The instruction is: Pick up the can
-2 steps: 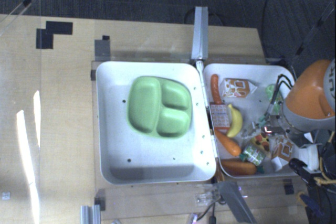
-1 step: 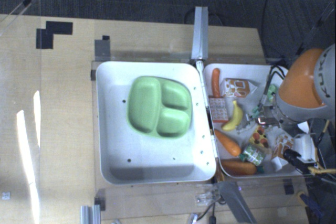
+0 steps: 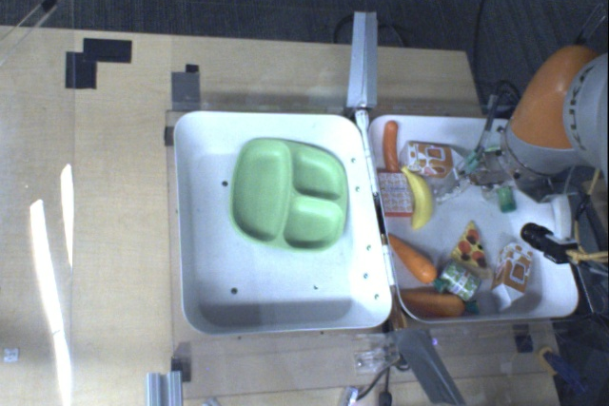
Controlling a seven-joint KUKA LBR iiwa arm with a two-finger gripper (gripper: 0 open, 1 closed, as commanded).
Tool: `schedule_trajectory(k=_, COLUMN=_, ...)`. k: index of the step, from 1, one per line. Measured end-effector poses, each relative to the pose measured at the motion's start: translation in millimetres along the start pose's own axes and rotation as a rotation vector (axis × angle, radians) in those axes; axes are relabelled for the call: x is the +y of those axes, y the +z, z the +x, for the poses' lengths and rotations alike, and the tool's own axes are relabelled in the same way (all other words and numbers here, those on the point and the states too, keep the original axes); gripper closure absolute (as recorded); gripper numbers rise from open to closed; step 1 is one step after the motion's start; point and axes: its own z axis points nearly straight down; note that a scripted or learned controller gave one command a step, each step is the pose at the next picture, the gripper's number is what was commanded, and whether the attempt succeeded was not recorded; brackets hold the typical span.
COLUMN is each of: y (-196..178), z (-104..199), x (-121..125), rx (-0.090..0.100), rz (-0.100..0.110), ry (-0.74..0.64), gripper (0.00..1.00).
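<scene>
The arm (image 3: 561,109) reaches in at the right edge, gripper (image 3: 481,164) over the right bin (image 3: 561,304); its state I cannot tell. The can (image 3: 459,280) lies tilted, long axis diagonal, lower right.

No legible text, brand, number or sign anywhere in frame. Printed graphics on the small cartons (image 3: 427,158) at upper centre of the right bin (image 3: 561,299) and on the carton (image 3: 515,269) toward lower right, too small and blurred to read. Same for the patterned label on the green can (image 3: 459,280) at lower centre of that bin, and for the colourful packet (image 3: 469,243) just above it. Black marker shapes (image 3: 95,58) on the bench at upper left, no lettering.
</scene>
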Motion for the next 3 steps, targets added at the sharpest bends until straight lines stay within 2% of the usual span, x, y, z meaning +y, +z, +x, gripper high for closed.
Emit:
schedule_trajectory(k=1, y=3.1, z=0.1, x=57.1, rx=0.007, rz=0.078, ry=0.25, gripper=0.0)
schedule_trajectory(k=2, y=0.8, z=-20.4, x=-7.5, rx=0.004, rz=0.006, ry=0.357, gripper=0.0)
schedule_trajectory(k=3, y=2.6, z=-22.7, x=35.9, rx=0.021, rz=0.055, ry=0.418, gripper=0.0)
